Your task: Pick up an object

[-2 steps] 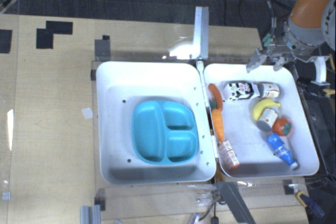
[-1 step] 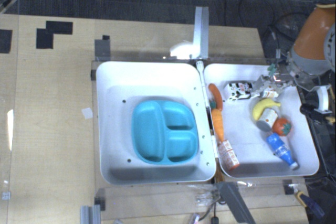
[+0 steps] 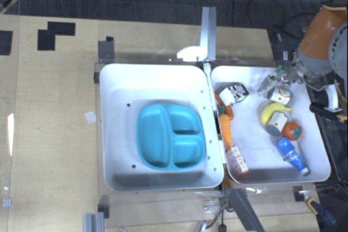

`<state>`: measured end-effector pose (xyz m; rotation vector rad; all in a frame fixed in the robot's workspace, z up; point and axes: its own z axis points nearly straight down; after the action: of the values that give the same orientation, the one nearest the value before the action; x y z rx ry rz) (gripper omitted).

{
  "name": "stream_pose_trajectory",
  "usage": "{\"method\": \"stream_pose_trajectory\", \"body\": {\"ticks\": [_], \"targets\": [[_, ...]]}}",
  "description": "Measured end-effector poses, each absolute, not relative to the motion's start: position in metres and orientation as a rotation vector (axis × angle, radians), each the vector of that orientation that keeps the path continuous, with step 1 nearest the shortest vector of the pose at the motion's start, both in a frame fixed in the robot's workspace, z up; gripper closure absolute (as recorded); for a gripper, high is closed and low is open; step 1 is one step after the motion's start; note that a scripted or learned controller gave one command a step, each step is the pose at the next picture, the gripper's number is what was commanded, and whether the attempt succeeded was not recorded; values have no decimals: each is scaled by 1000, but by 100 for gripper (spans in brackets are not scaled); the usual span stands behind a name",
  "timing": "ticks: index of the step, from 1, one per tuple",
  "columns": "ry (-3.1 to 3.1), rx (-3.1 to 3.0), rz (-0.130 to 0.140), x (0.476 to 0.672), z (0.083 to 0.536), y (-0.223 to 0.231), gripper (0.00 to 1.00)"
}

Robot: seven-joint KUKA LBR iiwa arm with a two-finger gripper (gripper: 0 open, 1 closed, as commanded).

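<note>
A pale wooden bench (image 3: pixel 54 133) under dark carpet carries 2 shallow white bins side by side, and we read them from the left. The left bin (image 3: pixel 117 89) holds a blue divided tray (image 3: pixel 171 136) with 3 compartments, lying flat near the middle. A metal post (image 3: pixel 209 30) stands behind the seam between the bins. In the right bin (image 3: pixel 321 168) we see, along its left wall, a carrot (image 3: pixel 225 132) and below it a small red-and-white packet (image 3: pixel 237 161); near the top left lies a black-and-white box (image 3: pixel 234 93). Toward the middle a banana (image 3: pixel 273 111) curves just above a grey can (image 3: pixel 276 125), which touches a tomato (image 3: pixel 293 131). A blue bottle (image 3: pixel 292 157) lies tilted toward the lower right corner. The grey arm (orange band uppermost) (image 3: pixel 324 35) reaches in from the right, its gripper (image 3: pixel 278 80) low at the bin's upper right, just above a small white-and-orange object (image 3: pixel 281 97). We cannot tell how its claw is set, nor whether it touches that object.
</note>
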<state>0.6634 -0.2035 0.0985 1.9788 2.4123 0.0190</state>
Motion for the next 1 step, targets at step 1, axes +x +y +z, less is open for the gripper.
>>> {"method": "stream_pose_trajectory", "body": {"ticks": [1], "targets": [[2358,2063,6,606,89,-206,0]]}}
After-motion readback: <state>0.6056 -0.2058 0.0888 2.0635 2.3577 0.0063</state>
